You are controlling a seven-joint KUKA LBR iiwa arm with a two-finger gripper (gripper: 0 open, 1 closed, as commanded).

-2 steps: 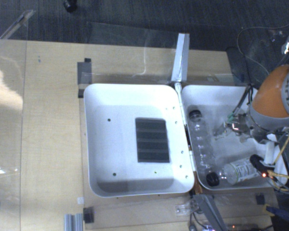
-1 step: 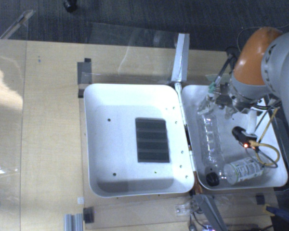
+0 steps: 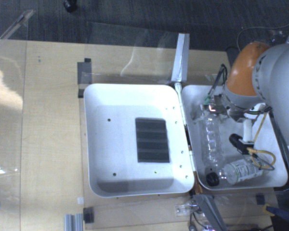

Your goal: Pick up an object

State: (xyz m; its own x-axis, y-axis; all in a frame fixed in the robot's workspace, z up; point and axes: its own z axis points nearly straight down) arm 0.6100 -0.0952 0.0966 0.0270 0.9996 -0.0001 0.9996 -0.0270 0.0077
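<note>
In the right bin [image 3: 279, 179] lie two clear plastic bottles. One bottle [image 3: 211, 137] runs lengthwise along the bin's left side. The other bottle [image 3: 237, 171] rests near the front wall, its black cap [image 3: 212, 178] pointing left. A dark ribbed rectangular pad [image 3: 151, 139] lies flat in the middle of the left bin [image 3: 101, 129]. My gripper [image 3: 209, 106] hangs over the far end of the lengthwise bottle, below the orange band of the arm [image 3: 245, 73]. Nothing can be seen held.
A metal divider post [image 3: 180, 57] stands behind the seam between the bins. Clear plastic sheeting [image 3: 19, 57] covers the bench at the left. Brackets and cables [image 3: 202, 213] sit at the front edge below the right bin.
</note>
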